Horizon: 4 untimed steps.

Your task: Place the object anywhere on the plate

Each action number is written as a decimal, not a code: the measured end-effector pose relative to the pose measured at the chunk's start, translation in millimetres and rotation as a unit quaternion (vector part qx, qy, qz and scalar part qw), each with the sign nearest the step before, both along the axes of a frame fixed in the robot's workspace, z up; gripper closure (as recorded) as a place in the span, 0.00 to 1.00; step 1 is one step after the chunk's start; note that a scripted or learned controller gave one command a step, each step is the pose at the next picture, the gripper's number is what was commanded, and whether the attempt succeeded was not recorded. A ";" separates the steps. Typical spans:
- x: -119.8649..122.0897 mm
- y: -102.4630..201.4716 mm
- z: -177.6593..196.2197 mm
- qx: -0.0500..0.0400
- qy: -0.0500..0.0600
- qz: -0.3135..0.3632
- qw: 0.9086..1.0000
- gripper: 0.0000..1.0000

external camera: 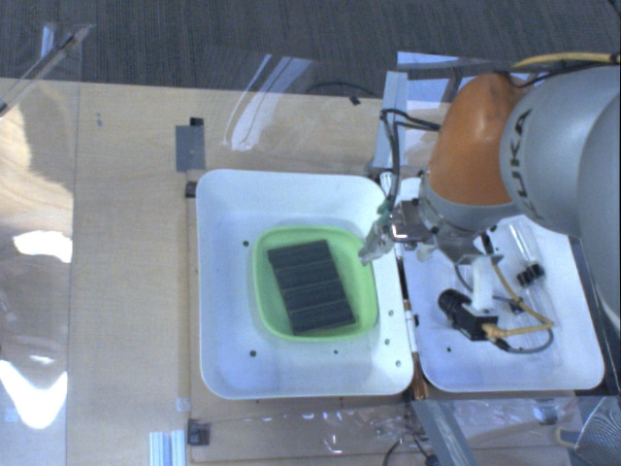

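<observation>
The single camera sat fixed above the bench (107, 260) and looked down at a slant, near enough that the two white bins took up most of the lower middle and right. The left bin (218, 289) lay whole in frame; the right bin (563, 357) ran close to the right edge. The arm (524, 134) entered from the right, large in the foreground. Dark floor (194, 17) crossed the top, beyond the bench's far edge

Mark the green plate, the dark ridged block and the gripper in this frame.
green plate (264, 260): camera view, on its bare left rim.
dark ridged block (310, 286): camera view, middle of its top face.
gripper (374, 249): camera view, at its fingertips by the plate's right rim.
</observation>
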State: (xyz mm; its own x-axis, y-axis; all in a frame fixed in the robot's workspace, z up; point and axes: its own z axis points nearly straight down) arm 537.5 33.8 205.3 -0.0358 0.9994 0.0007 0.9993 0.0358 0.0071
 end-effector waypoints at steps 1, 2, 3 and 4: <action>2.6 -43.3 14.4 -0.001 0.000 -0.002 1.000 0.00; -1.0 41.2 26.7 0.001 0.001 -0.066 0.998 0.00; -13.4 -13.5 108.5 0.000 -0.002 0.005 1.000 0.00; -48.6 -70.1 110.2 -0.001 -0.001 -0.067 0.998 0.00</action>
